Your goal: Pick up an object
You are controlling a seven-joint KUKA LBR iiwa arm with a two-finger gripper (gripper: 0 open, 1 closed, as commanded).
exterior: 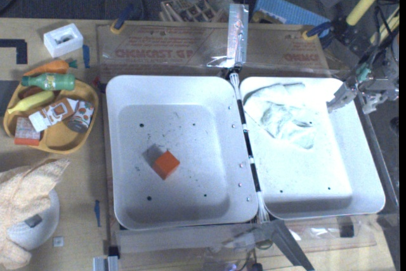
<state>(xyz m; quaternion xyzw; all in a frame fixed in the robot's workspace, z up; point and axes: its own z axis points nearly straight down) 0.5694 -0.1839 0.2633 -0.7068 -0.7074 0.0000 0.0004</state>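
Observation:
An orange cube lies in the left bin, a little left of its middle, with a grey shadow just behind it. A crumpled clear plastic piece lies in the upper half of the right bin. My gripper hangs over the right bin's upper right corner, to the right of the plastic and far from the cube. Nothing shows in its grasp.
A yellow bowl with toy food sits left of the bins. A white box and a beige cloth are also on the left. A clear upright strip stands behind the gap between the bins.

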